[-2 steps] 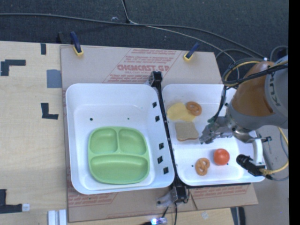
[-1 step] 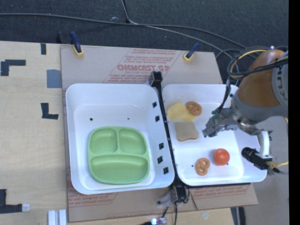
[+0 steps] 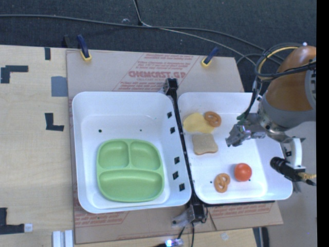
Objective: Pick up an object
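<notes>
While the tool hovers, grip unclear, glossy round tomato, knotted pretzel, flat bread slice

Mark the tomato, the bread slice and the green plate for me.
tomato [image 3: 243,172], camera view, middle of its red top.
bread slice [image 3: 204,144], camera view, centre of its tan face.
green plate [image 3: 130,191], camera view, floor of its large near compartment.

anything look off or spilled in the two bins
Nothing stands out. The green divided plate lies flat in the left bin. In the right bin, the yellow piece, two pretzels, bread slice and tomato lie loose, undamaged. The gripper hovers there.
</notes>
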Controlling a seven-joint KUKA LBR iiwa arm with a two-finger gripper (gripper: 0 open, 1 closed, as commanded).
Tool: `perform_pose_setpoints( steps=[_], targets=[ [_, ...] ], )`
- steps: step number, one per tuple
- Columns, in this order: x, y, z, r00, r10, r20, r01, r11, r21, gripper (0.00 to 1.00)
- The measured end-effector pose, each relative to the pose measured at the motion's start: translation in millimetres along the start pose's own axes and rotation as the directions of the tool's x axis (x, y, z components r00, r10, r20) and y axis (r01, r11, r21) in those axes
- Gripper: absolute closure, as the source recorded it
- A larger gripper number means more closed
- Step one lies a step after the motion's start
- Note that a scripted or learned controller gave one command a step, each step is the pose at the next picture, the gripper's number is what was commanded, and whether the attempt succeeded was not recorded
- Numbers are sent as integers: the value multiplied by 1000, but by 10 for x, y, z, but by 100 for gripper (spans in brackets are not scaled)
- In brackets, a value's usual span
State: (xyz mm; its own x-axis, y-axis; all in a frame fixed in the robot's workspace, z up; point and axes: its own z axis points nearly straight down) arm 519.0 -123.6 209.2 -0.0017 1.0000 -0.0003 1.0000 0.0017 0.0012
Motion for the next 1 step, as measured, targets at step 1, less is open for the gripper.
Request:
perform_pose_setpoints(
  steps=[1],
  targets=[
    [531, 86, 48, 1000, -5, -2, 5, 1000, 3, 100]
  ],
)
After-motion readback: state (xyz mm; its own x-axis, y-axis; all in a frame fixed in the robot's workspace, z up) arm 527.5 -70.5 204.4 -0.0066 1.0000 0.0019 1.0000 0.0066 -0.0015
